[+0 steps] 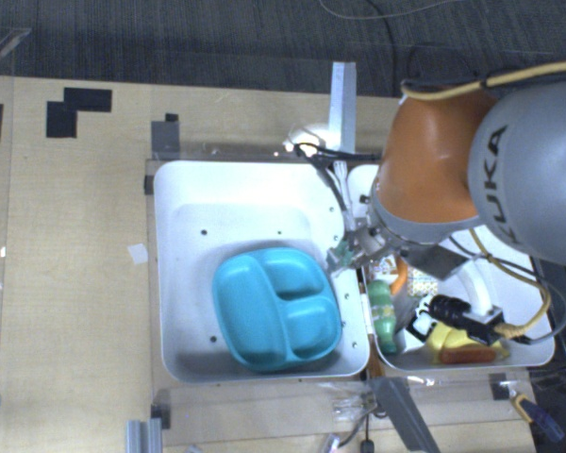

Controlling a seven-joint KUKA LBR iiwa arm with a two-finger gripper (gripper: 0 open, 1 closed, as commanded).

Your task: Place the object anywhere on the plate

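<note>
A light blue plate (275, 307) with three compartments lies in the left bin (198, 225), toward its front right. Nothing rests on the plate. My gripper (351, 250) hangs under the orange wrist band, over the divider between the two bins and just past the plate's far right corner. Its tips are small and cluttered in this view, with a greenish glint by them that I cannot identify. A green object (383, 310) and an orange one (399, 275) lie in the right bin just beside the gripper.
The arm covers most of the right bin (538, 352). A yellow object (442, 340) and a red one (474, 354) lie at that bin's front. A metal post (342, 97) stands behind the bins. The left bin's far half is bare white floor.
</note>
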